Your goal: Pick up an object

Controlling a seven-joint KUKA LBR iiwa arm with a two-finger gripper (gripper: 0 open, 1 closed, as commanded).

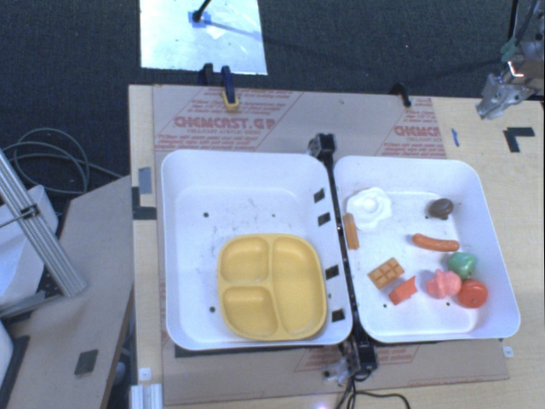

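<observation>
Across the pale wooden bench (481, 130) two shallow white bins are sitting side by side, their inner walls touching. The left white bin (187, 228) is holding a yellow plastic tray with three compartments (272, 285), which is lying flat toward the near right of that bin.

The right white bin (487, 196) is carrying all the small toy foods that could be picked. A white fried-egg-shaped piece (369, 205) is lying near its far left corner. A slim orange stick (350, 230) is resting just beside the left wall, close below the egg piece. A reddish-orange sausage (435, 244) is lying across the middle, pointing left to right. A pink lumpy toy (443, 284) is sitting near the front right, touching a round red tomato-like ball (473, 294) on its right. A green rounded piece (462, 263) is sitting just behind those two. A tan waffle square (386, 273) is lying left of the pink toy, and an orange-red angular chunk (404, 290) is sitting just beside it toward the front. A small brown lump (440, 208) is resting near the far wall.

At the far right, the grey metal gripper (502, 95) is hanging beyond the right bin's far corner, well apart from every toy and carrying nothing. Whether it is spread or pressed together cannot be told.
</observation>
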